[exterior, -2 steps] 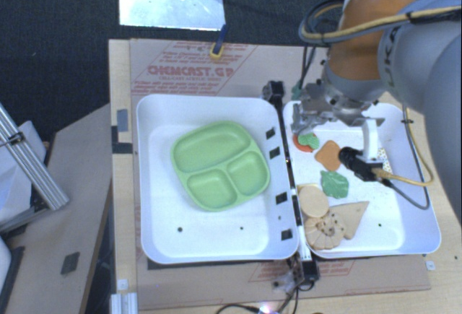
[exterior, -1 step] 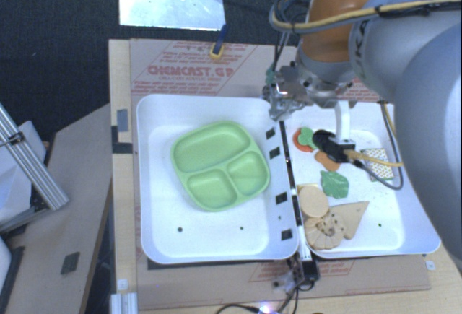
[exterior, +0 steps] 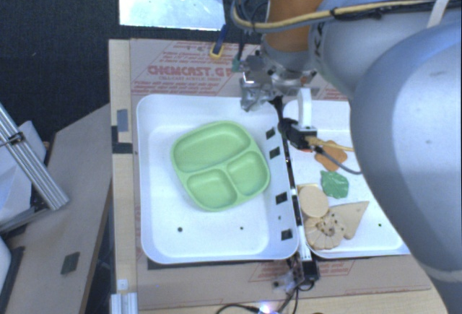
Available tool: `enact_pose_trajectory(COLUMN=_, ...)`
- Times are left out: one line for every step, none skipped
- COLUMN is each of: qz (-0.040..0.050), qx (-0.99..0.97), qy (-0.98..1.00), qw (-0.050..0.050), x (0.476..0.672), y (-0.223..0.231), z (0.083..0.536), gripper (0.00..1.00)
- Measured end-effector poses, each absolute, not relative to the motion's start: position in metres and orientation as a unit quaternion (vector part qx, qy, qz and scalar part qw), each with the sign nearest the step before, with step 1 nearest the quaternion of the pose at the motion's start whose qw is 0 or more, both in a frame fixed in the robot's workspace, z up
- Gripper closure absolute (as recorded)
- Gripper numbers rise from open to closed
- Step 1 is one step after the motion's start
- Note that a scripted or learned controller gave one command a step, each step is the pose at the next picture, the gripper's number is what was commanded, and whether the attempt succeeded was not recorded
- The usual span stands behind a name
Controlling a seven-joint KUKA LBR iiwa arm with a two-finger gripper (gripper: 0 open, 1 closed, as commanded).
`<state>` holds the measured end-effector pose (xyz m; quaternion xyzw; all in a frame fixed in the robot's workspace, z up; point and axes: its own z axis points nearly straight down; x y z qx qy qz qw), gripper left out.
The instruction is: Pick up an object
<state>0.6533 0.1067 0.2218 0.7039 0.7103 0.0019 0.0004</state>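
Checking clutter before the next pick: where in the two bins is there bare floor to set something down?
Left bin: bare floor in front of the green divided plate and along its left wall. Right bin: crowded near the divider, where the tan round piece, green piece, tan wedge and orange item cluster; the arm hides its far part.

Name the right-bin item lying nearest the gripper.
The orange piece, just below the gripper; the green piece and tan pieces lie farther toward the front.
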Motion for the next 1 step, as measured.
enact_pose_trajectory(qz=0.0003, qx=0.705, qy=0.709, qw=0.0, x=0.6449, y=0.121, z=0.2234, gripper=1.0)
